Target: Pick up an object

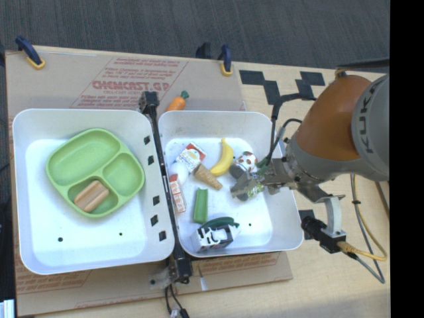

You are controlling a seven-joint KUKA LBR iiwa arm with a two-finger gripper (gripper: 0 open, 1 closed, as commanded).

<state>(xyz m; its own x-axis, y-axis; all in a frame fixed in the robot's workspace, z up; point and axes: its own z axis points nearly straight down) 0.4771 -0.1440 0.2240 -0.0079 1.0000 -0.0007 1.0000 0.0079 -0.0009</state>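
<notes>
Right bin (281,227): fingers (246,185) low among toys, opening unclear.

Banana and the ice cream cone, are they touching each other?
Touching. The camera view shows the banana with its lower end resting against the wide top of the ice cream cone in the right bin, with no white floor between them.

Arm (344,138): grey casing, broad orange band above the wrist, dark lettering on grey housing. Black cables beside the band. Dark metal gripper (248,183).

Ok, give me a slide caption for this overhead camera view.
KUKA arm's gripper low in the cluttered right bin, near the banana.
</notes>
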